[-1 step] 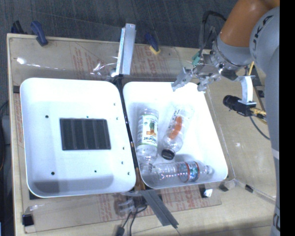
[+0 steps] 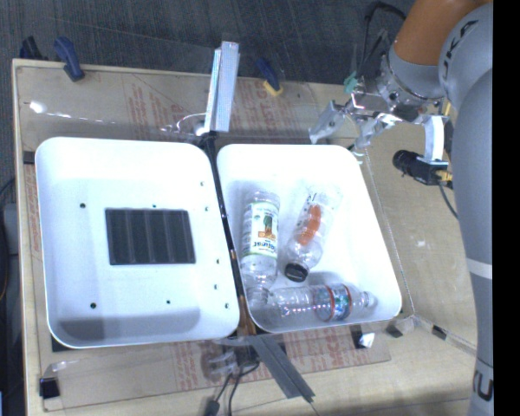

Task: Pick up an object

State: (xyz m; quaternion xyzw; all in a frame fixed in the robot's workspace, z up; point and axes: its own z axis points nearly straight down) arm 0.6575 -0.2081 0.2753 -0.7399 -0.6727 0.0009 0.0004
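The grey KUKA arm with its orange band [image 2: 451, 24] reaches in from the right, and its two-finger gripper [image 2: 351, 128] hangs above the far right corner of the right-hand shallow white bin [image 2: 377, 224], over the rim and not over any bottle. Its metal fingers [image 2: 325, 124] stand spread apart with nothing between them, so it is released and carries no load; that height and spread suit an approach, I judge, before a descent. The pickable things all lie in this right bin: a clear plastic bottle with a green and white label [image 2: 262, 232] lying lengthwise near the bin's left wall, a clear plastic bottle with an orange label [image 2: 308, 228] just beside it with its black cap pointing toward the near edge, and a clear plastic bottle with a blue and red label [image 2: 321, 302] lying crosswise along the near wall, close to the ends of the other two. They rest on their sides, probably because they were dropped in loosely, and they crowd together toward the lower wall. The left-hand shallow white bin [image 2: 61, 232] holds a dark ribbed rectangular panel [image 2: 150, 236] on its floor. A pick is not yet begun.
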